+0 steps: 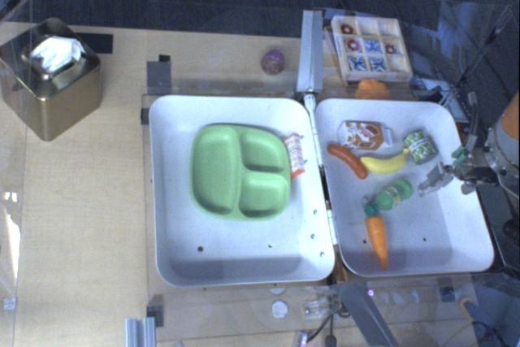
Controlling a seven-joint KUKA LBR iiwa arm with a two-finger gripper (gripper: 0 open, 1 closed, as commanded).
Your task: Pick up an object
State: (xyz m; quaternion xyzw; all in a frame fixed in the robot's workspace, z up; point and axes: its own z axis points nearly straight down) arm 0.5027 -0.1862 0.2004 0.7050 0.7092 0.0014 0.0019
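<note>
Nearest the lens, the carrot lies in the right bin, just below the green bottle; the gripper (spread wide, holding nothing) should centre over that bottle before descending.

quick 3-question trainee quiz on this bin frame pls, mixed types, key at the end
1. True or false: the green divided tray lies in the right bin.
2. Multiple choice: which item lies closest to the pincer? A) carrot B) green bottle C) purple ball
3. Fill in: the banana lies between the hot dog and the green ____.

Key: 1. False, it lies in the left bin. 2. B. 3. can.
</note>
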